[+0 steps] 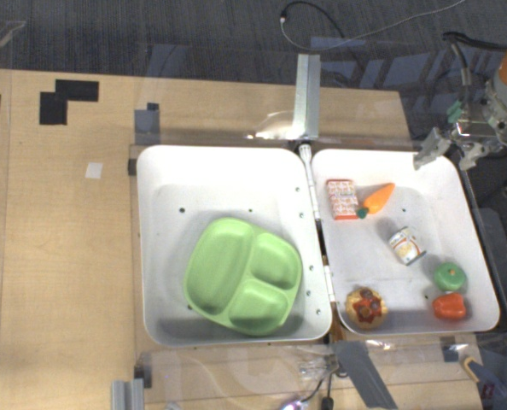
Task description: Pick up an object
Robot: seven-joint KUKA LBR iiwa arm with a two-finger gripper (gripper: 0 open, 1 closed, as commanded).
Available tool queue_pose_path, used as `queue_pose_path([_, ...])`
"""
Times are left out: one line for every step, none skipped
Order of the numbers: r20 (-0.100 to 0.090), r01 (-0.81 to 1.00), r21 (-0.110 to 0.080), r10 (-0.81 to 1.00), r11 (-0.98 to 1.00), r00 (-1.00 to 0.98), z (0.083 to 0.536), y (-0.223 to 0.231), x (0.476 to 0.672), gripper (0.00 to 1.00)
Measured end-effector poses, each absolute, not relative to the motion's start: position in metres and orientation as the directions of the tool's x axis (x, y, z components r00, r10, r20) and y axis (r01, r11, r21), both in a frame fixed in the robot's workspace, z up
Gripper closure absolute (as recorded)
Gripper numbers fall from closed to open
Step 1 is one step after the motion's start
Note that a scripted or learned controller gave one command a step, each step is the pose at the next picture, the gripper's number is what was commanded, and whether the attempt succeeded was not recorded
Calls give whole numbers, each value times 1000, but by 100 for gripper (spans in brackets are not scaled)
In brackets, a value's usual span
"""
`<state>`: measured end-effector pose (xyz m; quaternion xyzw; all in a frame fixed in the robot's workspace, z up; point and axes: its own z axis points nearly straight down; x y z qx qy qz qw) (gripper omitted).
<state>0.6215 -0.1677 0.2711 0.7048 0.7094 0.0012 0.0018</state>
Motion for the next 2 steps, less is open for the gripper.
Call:
queue_pose_path([-2,999,6,999,-43,43,258,-168,670,0])
queue_pose_path([-5,999,12,999,-34,34,271,-166,672,100])
